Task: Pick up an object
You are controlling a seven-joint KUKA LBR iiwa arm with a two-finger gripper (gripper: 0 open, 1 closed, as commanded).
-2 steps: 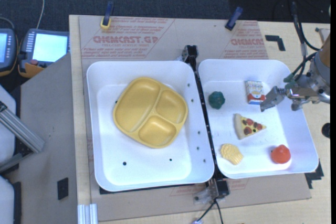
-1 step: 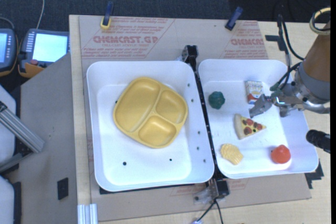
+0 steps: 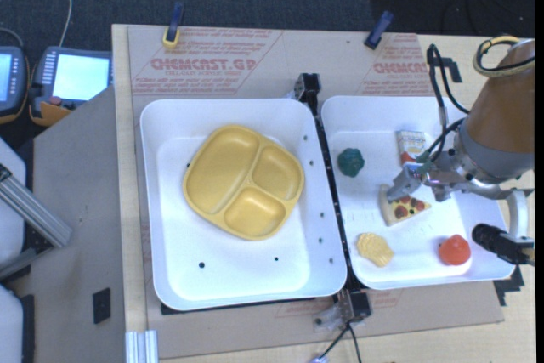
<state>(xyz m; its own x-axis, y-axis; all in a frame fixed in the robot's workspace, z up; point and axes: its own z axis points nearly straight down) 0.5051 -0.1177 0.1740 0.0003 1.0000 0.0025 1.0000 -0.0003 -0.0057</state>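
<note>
Nothing is looking picked up yet. All the toys are lying on the floor of the right bin (image 3: 476,110): a pizza slice (image 3: 406,208), a green ball (image 3: 350,161), a yellow piece (image 3: 375,248), a red tomato (image 3: 455,250) and a small packet (image 3: 410,142).

The left bin (image 3: 161,183) is holding a yellow tray (image 3: 244,181) with three sections.

The arm (image 3: 501,119) is reaching in from the right and bending down over the right bin. The gripper (image 3: 414,183) is hanging low, just above the pizza slice, maybe touching it. I cannot tell how wide it is standing, or whether it is squeezing anything. The grabbing and the lifting are likely still waiting to be done.
</note>
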